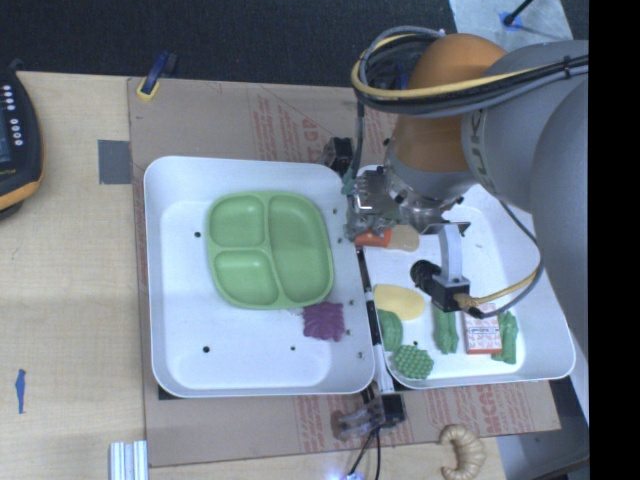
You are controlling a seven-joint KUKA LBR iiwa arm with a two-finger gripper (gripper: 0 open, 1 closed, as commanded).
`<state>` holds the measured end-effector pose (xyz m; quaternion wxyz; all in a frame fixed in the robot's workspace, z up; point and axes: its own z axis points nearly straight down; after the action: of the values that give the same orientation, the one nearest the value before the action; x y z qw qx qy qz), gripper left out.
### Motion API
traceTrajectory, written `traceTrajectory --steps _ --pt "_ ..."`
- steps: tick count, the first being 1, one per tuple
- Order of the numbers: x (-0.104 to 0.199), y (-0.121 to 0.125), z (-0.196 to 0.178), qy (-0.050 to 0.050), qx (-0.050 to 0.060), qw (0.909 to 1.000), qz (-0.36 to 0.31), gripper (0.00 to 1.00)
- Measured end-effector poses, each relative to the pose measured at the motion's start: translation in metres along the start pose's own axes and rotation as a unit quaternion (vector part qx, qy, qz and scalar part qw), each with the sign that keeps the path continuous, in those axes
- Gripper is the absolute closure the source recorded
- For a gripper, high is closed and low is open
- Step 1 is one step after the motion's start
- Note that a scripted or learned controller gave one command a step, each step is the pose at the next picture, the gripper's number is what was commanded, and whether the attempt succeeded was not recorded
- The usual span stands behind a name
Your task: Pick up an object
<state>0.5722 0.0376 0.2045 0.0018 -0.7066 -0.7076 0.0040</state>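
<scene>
The arm reaches in from the right, and its gripper (pixel 378 226) is low over the near-left part of the right bin (pixel 545 363). Just under it lie an orange-red piece (pixel 373 238) and a tan piece (pixel 403 240); whether either is held is hidden by the wrist. Nearer the front of that bin are a yellow piece (pixel 398 301), several green toy vegetables (pixel 412 361), and a small red-and-white box (pixel 482 339).
The left bin (pixel 170 298) holds a green divided plate (pixel 270 248) and a purple grape-like toy (pixel 324 321) by its front right. A handheld controller (pixel 15 138) lies at the far left. A tan curled object (pixel 462 450) lies on the bench in front of the bins.
</scene>
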Motion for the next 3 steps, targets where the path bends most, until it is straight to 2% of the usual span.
traceTrajectory --steps 1,2,3 --pt "0.001 0.0 -0.013 0.0 0.0 1.0 -0.003 1.0" --pt "0.07 0.009 -0.025 0.002 -0.003 1.0 -0.004 1.0" --pt "-0.004 -0.036 -0.03 0.001 0.0 1.0 0.002 1.0"
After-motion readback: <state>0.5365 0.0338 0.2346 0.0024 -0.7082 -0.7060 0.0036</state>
